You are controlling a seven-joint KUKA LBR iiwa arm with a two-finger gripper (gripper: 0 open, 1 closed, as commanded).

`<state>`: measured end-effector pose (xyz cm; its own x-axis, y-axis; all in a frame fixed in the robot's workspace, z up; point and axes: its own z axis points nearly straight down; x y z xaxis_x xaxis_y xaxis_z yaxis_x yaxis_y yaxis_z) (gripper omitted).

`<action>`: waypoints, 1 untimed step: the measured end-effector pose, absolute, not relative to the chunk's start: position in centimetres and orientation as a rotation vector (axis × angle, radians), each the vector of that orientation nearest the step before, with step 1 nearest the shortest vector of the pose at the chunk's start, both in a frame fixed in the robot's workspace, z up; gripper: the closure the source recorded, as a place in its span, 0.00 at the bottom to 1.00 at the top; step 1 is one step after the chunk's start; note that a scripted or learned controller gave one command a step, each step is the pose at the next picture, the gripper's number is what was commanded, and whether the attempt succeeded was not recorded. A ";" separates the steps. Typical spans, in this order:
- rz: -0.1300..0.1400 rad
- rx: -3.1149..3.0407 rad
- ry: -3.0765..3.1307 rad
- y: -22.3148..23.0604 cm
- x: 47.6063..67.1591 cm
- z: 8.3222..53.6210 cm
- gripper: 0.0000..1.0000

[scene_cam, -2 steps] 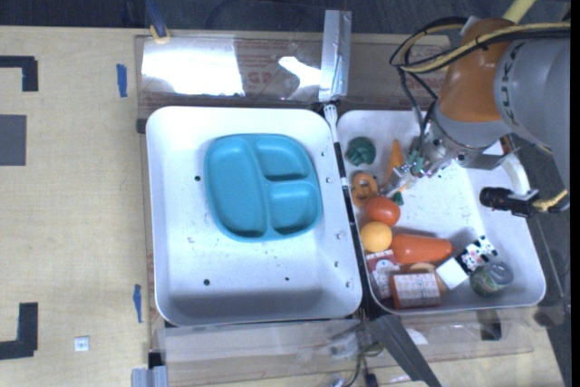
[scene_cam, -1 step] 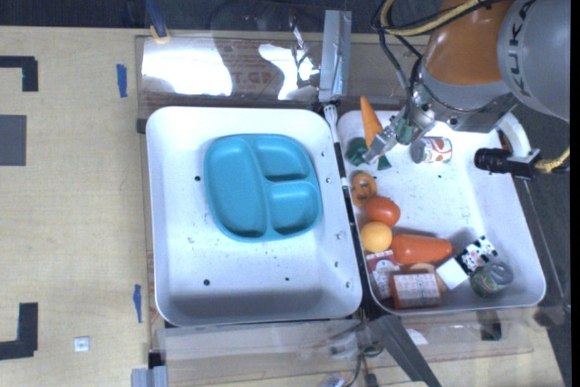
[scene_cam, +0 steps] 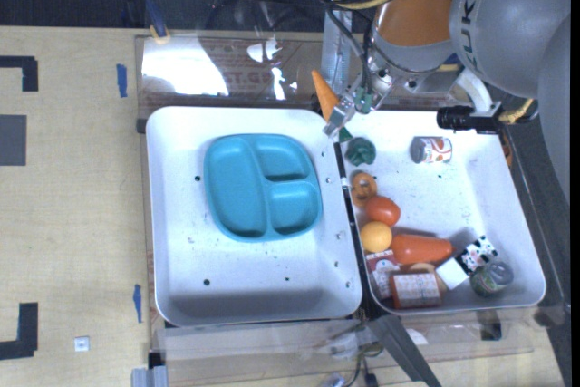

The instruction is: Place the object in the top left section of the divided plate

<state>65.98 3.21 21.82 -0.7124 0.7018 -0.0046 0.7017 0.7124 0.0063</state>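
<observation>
While the gripper [scene_cam: 337,115] hangs over the seam between the two bins, a carrot [scene_cam: 323,92] sits pinched between its fingers, tip upward. The step in hand appears to be the carry. The blue plate [scene_cam: 263,186] lies below and left of the gripper; next, travel there and release over its top left section.

Divided plate [scene_cam: 263,186] lies unobstructed; right bin [scene_cam: 521,222] crowded.

blue divided plate [scene_cam: 263,186], white bins [scene_cam: 172,195], orange carrot [scene_cam: 323,92], black-and-white spotted cow toy [scene_cam: 476,255]
</observation>
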 end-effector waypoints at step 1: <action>0.010 1.112 2.931 10.2 62.7 26.0 1.00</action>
<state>62.65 10.17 26.00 -0.7484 0.6632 -0.0045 0.6632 0.7484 0.0083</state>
